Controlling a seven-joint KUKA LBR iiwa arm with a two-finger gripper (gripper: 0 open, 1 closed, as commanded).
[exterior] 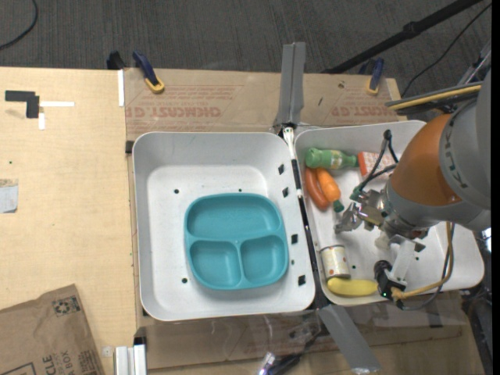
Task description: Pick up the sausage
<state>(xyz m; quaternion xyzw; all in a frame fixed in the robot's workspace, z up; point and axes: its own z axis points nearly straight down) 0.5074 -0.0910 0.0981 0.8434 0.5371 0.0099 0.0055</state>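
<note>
Inside left bin (156, 209): teal tray (236, 241); right bin (461, 268): sausage (315, 188), banana (351, 287).

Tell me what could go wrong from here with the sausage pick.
1. The sausage lies tight against the carrot and near the green bottle, so a descent could grab or shove a neighbour.
2. It sits close to the right bin's left wall, leaving little room for one finger on that side.
3. The pincer hangs below the sausage, above the can and banana; closing here would likely miss the target.
</note>
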